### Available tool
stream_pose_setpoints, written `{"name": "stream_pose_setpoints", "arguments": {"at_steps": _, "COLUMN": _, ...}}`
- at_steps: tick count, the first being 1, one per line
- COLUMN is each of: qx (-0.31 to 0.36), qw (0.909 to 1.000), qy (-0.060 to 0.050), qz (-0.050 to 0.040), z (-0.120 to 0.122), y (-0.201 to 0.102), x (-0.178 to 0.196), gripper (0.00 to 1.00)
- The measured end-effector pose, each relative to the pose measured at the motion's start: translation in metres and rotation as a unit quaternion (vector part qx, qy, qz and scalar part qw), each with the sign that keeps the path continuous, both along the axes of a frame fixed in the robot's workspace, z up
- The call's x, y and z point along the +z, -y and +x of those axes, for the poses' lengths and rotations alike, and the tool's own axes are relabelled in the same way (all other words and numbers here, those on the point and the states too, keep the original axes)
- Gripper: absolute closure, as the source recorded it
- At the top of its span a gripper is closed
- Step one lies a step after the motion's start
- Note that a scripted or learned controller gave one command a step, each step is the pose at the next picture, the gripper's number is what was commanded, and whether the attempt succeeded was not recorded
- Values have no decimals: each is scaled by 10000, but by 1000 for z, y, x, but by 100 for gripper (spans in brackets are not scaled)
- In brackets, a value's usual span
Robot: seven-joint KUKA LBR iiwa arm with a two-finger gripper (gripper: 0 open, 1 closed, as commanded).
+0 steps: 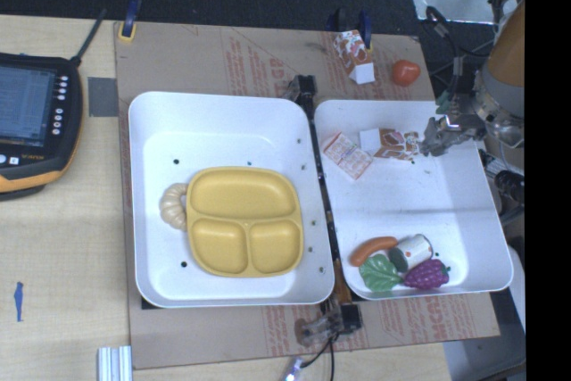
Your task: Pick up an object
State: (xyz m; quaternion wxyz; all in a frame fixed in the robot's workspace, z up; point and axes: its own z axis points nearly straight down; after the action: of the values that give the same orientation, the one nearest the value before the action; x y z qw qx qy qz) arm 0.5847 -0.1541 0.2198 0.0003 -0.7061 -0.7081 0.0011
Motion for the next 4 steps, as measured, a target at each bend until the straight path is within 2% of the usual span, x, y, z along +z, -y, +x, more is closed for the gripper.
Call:
{"name": "stream_pose_setpoints", "arguments": {"at_steps": 1, "qx": 16, "qw": 10000, "qy": -12, "qz": 4, "z": -10, "y": -59, "x": -25, "gripper": 100}}
{"name": "stream_pose_setpoints", "arguments": {"at_steps": 2, "qx": -1, "qw": 10000, "qy": -3, "qz": 3, "z": 2, "y": -19, "x": 6, "gripper": 100}}
{"name": "stream_pose_setpoints", "arguments": {"at_steps": 4, "qx": 29, "qw": 10000, "qy": -24, "qz": 3, "z": 2, "y": -18, "x": 27, "gripper": 100}}
